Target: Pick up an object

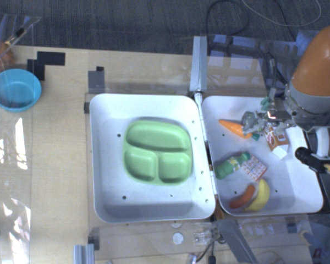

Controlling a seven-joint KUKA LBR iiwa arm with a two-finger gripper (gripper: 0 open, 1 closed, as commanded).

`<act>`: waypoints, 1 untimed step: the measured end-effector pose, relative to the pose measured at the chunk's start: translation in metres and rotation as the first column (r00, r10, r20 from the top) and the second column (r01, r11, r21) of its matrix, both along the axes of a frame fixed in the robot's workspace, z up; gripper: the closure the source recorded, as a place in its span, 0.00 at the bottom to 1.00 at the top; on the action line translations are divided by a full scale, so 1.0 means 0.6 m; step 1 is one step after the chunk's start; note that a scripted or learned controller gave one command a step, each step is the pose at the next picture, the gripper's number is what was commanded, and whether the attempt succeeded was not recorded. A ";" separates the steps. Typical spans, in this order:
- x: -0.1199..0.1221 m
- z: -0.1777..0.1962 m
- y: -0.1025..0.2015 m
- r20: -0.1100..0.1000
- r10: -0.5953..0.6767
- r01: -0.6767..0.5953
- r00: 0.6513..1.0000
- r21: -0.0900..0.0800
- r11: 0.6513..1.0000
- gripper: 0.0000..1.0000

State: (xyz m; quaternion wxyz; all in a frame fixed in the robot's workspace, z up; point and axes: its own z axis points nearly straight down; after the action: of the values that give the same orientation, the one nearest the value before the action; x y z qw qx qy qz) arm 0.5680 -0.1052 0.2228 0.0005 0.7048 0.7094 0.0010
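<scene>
The right bin (302, 199) holds several objects. An orange carrot (230, 126) lies at its upper left. Below it is a green bottle (231, 165), with a checkered packet (254, 169) beside it. A yellow banana (260, 196) and a red sausage-like piece (240, 199) lie near the front wall. My gripper (254, 123) hangs low over the bin, right at the carrot's right end. A brown and white packet (278, 141) lies just beneath the wrist. The gripper's own metal parts hide where it meets the carrot.
The left bin (107, 202) holds a green divided tray (157, 150). A blue bowl (16, 89) stands on the bench at the far left. The grey arm with its orange band (319, 59) covers the right bin's upper right corner.
</scene>
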 end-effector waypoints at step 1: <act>0.061 -0.200 0.009 0.006 0.111 -0.111 0.994 -0.002 0.994 0.00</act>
State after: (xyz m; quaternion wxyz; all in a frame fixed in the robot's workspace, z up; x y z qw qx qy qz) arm 0.6047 -0.0996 0.1026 0.0032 0.6644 0.7474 0.0028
